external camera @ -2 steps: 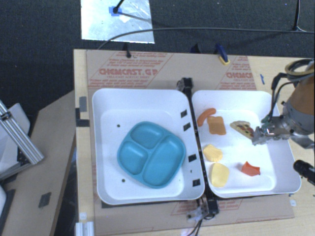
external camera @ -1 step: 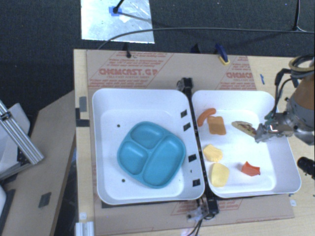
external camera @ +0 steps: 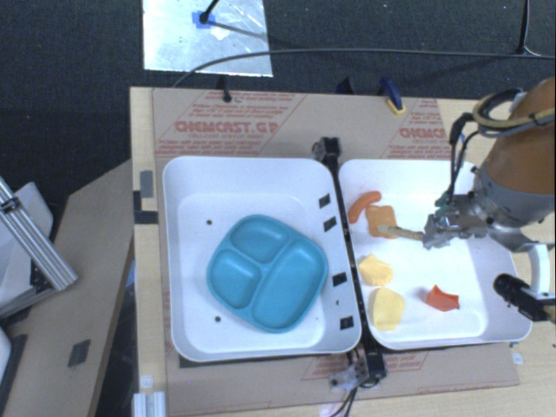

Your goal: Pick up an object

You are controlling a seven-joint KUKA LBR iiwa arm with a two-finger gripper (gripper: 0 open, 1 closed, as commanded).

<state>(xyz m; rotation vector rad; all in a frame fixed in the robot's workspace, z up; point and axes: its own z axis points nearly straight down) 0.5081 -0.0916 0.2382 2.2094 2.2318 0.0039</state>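
The right bin point(external camera: 408, 174) is crowded along its left side: an orange sausage-shaped piece point(external camera: 364, 204) and an orange chunk point(external camera: 380, 220) near the divider point(external camera: 343, 237), two yellow pieces point(external camera: 375, 270) point(external camera: 387, 307) below them. A red piece point(external camera: 441, 299) lies apart toward the front right. The gripper point(external camera: 432, 235) sits low mid-bin, with bare floor between it and the red piece. In the left bin point(external camera: 187, 233), a blue divided plate point(external camera: 267, 272) covers the middle; bare floor runs around it.

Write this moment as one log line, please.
claw: low in right bin | nearest: orange piece | left bin: blue tray | grasp: unconfirmed
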